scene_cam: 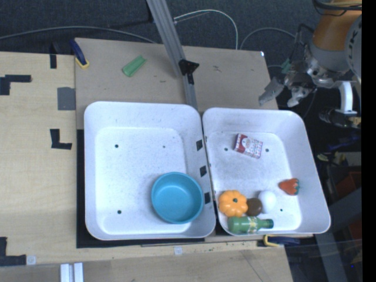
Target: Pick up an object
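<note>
The right bin (305, 140) holds a red-and-white carton (248, 145) near its back and a red pepper-like toy (288, 185) by its right wall. An orange pumpkin (233, 203), a brown ball (254, 206), a white egg (268, 201) and a lying green bottle (249, 224) crowd its front. A blue bowl (176, 197) sits at the front right of the left bin (100, 157). My gripper (282, 94) hangs above the bench just behind the right bin's back rim. It is open, with nothing between its fingers.
A slanted grey pole (169, 31) comes down to a black clamp (188, 67) behind the gap between the bins. A green block (133, 66) lies on the bench behind the left bin, and a blue-and-yellow clip (79, 53) sits further left. Cables run along the back.
</note>
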Tool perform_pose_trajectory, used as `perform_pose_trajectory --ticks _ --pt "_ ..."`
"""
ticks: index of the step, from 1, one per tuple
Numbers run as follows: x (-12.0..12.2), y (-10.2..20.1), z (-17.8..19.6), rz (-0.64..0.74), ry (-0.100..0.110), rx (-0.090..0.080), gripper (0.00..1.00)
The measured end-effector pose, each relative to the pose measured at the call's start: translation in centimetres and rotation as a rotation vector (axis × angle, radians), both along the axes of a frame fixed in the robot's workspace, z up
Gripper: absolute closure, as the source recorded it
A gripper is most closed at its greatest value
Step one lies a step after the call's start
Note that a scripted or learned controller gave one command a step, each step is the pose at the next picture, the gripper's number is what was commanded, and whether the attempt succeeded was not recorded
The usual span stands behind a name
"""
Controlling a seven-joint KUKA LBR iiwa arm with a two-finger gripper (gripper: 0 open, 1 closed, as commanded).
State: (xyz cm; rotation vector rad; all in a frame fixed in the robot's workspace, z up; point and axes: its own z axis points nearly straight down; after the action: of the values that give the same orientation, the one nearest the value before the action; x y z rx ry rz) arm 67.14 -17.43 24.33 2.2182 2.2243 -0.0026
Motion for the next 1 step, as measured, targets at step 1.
perform_pose_trajectory --ticks 1 --pt "-0.01 -0.01 0.0 0.0 0.0 0.0 0.0"
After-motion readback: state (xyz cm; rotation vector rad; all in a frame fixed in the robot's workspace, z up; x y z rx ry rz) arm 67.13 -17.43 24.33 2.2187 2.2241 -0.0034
